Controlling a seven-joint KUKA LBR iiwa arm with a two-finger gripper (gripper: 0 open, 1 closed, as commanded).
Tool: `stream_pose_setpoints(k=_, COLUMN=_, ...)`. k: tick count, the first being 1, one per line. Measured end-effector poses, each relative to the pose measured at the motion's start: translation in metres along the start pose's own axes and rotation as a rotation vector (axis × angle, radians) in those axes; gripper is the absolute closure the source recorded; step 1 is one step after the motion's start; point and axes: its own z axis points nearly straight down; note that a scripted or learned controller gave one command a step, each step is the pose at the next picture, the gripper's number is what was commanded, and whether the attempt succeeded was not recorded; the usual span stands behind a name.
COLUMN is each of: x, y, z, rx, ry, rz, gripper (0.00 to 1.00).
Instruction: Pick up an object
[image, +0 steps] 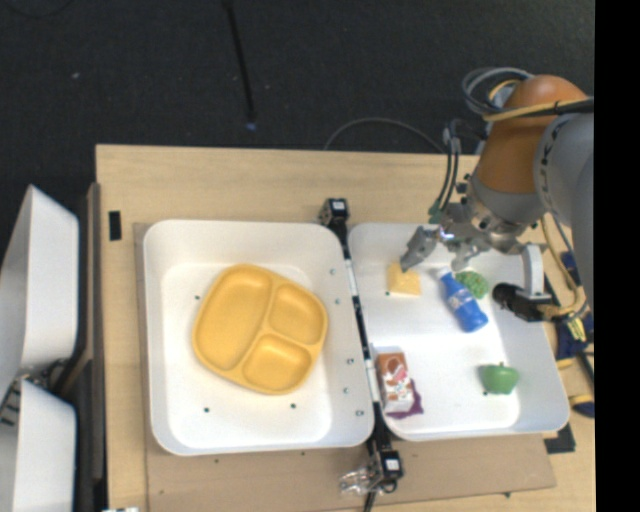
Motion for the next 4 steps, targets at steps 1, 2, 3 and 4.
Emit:
stream_pose_setpoints(k=1, x=-0.007, y=0.0, z=0.043, rx=-0.001, ry=-0.001, rz=0.001, gripper=0.0)
stream_pose_setpoints(k=2, x=-0.009, y=-0.001, z=0.082, rx=0.0, ry=0.0, rz=0.003, gripper=0.0)
stream_pose_setpoints(k=3, x=-0.01, y=0.001, z=0.068, rx=-0.006, ry=0.0, rz=0.005, gripper=1.0)
stream_pose_setpoints(k=4, x=-0.004, y=-0.003, z=0.018, rx=-0.009, ry=0.002, rz=-0.001, gripper=1.0)
